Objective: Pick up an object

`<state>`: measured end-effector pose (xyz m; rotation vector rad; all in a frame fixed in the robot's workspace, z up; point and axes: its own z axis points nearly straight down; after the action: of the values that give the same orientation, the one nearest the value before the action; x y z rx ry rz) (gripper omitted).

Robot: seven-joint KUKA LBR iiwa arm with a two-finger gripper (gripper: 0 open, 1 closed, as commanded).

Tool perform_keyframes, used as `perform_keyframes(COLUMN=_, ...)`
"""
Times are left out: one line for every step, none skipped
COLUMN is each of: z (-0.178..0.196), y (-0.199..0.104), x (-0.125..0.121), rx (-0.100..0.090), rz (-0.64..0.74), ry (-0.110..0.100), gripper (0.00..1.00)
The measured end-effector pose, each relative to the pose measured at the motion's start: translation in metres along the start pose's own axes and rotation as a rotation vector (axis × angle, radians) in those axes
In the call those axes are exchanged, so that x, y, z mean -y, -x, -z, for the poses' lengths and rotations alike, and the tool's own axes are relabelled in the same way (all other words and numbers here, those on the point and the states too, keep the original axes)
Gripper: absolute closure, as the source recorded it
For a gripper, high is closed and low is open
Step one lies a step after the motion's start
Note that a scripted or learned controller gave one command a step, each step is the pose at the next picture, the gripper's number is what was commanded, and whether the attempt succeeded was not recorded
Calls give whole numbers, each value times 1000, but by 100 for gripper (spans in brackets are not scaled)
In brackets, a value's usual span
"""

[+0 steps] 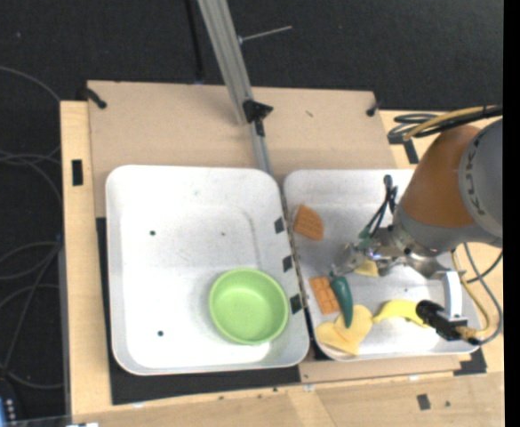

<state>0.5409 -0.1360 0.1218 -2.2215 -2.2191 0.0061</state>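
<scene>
The green pepper (341, 297) lies near the front of the right bin (331, 189), between an orange waffle piece (324, 294) and a banana (400, 311), with a yellow pear-like fruit (347, 334) just below it. The gripper (364, 262) is down in that bin just above and right of the pepper, and I cannot tell how it is set. To my eye this is the reach-in stage, nothing held; the next move calls for settling squarely over one item and closing on it.
</scene>
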Motion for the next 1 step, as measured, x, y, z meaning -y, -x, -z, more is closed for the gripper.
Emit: perform_keyframes(z=-21, y=2, x=0, rx=1, rz=-1, ry=4, gripper=0)
